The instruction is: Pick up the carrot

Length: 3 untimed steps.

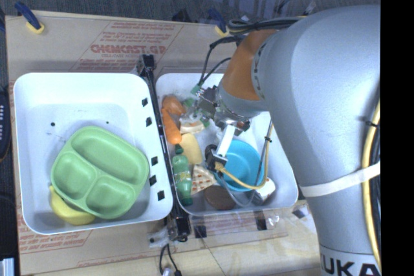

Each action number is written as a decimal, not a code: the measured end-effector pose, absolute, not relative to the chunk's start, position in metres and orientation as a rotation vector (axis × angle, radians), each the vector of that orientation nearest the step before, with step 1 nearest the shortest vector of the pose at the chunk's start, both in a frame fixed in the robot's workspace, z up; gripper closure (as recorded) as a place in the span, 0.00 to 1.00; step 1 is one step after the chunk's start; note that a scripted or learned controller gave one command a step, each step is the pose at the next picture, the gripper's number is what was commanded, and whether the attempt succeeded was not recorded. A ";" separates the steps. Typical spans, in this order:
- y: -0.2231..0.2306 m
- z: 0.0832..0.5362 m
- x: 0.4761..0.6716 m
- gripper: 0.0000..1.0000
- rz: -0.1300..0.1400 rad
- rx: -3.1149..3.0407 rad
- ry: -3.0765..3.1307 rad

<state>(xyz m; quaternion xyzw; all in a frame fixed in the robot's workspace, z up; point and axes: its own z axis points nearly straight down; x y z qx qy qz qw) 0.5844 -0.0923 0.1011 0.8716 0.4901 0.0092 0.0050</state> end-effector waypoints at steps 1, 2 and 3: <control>-0.091 0.101 0.563 0.00 0.031 2.901 1.203; -0.025 0.195 0.551 0.00 -0.001 2.868 1.299; -0.017 0.191 0.542 0.00 -0.012 3.036 0.828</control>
